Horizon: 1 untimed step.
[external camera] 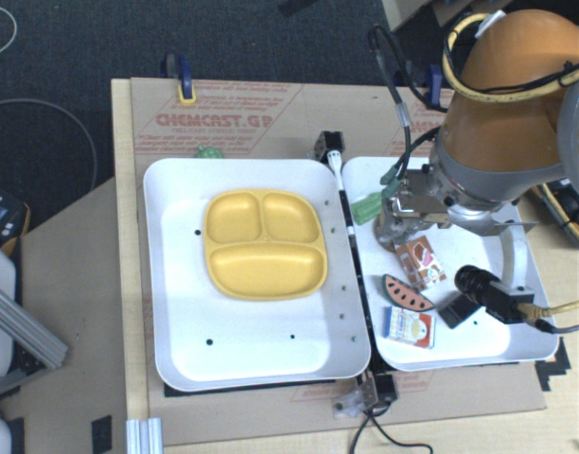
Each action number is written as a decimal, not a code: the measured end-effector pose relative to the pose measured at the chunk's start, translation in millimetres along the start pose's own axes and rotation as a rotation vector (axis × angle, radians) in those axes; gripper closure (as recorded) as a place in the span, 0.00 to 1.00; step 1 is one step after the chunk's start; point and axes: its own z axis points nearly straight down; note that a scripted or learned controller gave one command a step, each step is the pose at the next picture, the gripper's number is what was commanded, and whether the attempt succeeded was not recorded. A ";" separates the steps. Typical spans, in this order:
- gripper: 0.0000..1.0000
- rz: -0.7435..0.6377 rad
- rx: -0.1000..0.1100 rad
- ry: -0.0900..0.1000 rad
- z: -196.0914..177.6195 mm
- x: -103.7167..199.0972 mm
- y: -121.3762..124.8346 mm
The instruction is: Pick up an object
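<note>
**Gripper hovering over the right bin's clutter**

While the yellow divided plate (266, 244) is lying alone in the left bin (176, 348), I am watching the gripper (403, 223) hanging over the right bin (517, 343). The brown packet (422, 261) is sitting just below it, long axis slanting down-right. The arm (507, 93) is reaching in from the right, wrist pointing down; I cannot tell the claw's spread.

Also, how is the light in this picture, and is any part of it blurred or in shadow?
In the camera view the light is even and soft; the left bin looks bright, nearly washed out, with no hard glare. The yellow tray is sharp, with a faint shadow at its lower edge. The arm shades the right bin beneath it, so the gripper is dim and hard to read.
</note>
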 end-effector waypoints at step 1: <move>1.00 -0.002 -0.006 0.001 -45.5 77.4 -16.4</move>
